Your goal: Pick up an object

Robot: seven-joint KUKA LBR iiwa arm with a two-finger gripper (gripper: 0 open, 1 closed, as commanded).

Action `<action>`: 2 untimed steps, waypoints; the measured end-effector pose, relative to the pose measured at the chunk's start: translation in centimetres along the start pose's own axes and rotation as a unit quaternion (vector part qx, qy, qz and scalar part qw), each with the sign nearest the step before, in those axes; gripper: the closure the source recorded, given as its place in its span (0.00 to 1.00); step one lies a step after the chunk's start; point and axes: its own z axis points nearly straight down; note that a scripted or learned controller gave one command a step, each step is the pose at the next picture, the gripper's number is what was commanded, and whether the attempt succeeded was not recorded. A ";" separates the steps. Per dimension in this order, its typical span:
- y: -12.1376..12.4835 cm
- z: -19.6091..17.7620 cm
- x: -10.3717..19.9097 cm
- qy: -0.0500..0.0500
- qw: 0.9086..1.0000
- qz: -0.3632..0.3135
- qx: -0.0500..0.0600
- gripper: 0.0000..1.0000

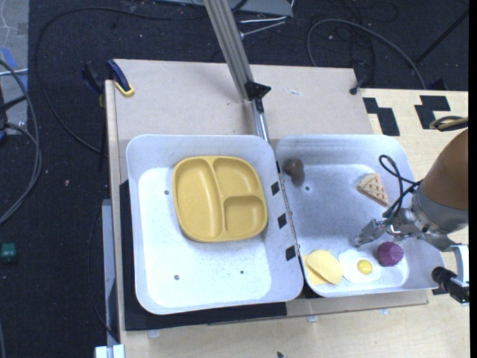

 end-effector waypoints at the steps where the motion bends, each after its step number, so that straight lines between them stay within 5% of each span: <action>1: 0.1 -1.1 -0.1 -0.002 1.000 0.000 -0.003 1.00; 2: 0.1 -7.5 0.0 0.000 1.000 -0.002 -0.002 1.00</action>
